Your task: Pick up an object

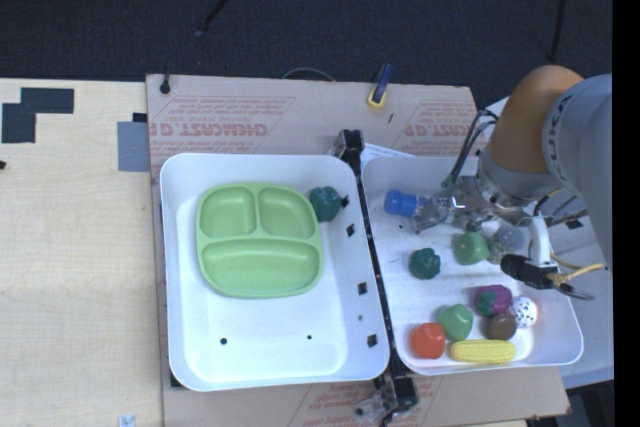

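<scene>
The pale wooden bench (70, 265) bears a cardboard sheet (260, 120) printed with red lettering. On the sheet, two white bins sit side by side, touching: the left bin (260, 355) and the right bin (560, 340). A blue-and-yellow clamp (380, 86) grips the sheet's far edge.

There's the arm (585, 130) on the right: a bulky grey casing with a rounded orange band (530, 120) above the wrist. Below that, a silvery metal wrist section, dark thin cables looping alongside it, and a yellowish wire trailing off.
</scene>
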You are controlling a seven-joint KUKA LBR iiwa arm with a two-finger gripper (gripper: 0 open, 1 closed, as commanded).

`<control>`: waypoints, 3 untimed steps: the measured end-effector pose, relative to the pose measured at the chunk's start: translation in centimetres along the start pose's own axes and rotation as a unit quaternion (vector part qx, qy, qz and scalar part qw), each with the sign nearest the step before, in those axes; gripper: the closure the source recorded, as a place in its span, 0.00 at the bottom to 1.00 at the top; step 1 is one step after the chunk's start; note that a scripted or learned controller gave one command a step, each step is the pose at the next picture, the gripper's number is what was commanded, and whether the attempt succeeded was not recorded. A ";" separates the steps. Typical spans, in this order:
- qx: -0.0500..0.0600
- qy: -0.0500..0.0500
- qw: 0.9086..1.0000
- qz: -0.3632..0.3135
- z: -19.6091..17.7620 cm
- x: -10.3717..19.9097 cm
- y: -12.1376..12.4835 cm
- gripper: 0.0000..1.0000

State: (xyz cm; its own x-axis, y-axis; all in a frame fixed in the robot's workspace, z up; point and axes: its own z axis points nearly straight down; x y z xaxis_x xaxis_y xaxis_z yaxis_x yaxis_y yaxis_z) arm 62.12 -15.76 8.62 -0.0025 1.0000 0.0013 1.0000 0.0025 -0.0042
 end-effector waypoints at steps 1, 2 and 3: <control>0.000 0.000 1.000 0.000 -1.1 0.0 0.0 1.00; -0.003 -0.001 1.000 0.004 -7.3 -0.4 -0.5 1.00; -0.003 -0.001 1.000 0.004 -11.7 -1.1 -0.6 1.00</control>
State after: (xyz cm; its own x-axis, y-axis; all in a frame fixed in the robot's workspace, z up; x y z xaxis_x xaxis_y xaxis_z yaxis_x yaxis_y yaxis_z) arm 61.57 -16.83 20.27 0.0050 1.0000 -0.0005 1.0000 -0.0050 0.0020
